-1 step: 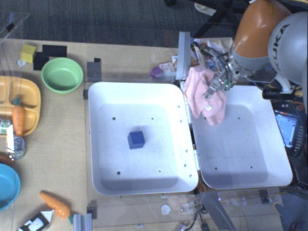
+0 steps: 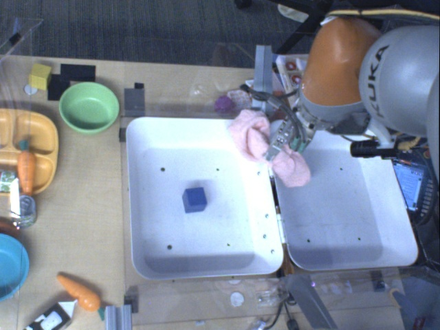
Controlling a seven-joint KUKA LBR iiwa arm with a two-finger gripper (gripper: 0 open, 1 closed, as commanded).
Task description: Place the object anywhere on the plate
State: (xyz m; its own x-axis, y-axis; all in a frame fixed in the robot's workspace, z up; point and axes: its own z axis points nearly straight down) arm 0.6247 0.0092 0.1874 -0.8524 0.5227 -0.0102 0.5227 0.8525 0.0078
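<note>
A pink cloth point(image 2: 249, 135) hangs over the wall between the two white bins, bunched in two lobes. My gripper point(image 2: 280, 146) comes in from the upper right and sits in the middle of the cloth, its fingers shut on the fabric between the lobes. A small blue cube point(image 2: 195, 199) lies on the floor of the left bin point(image 2: 172, 253), well to the left of the gripper. A blue plate point(image 2: 8, 267) shows partly at the bench's left edge, far from the gripper.
The right bin point(image 2: 344, 225) lies under the arm. On the bench to the left are a green bowl point(image 2: 89, 106), a yellow divided tray point(image 2: 41, 133) with a carrot point(image 2: 26, 170), and another carrot point(image 2: 81, 292) near the front. A purple item point(image 2: 223, 104) sits behind the bins.
</note>
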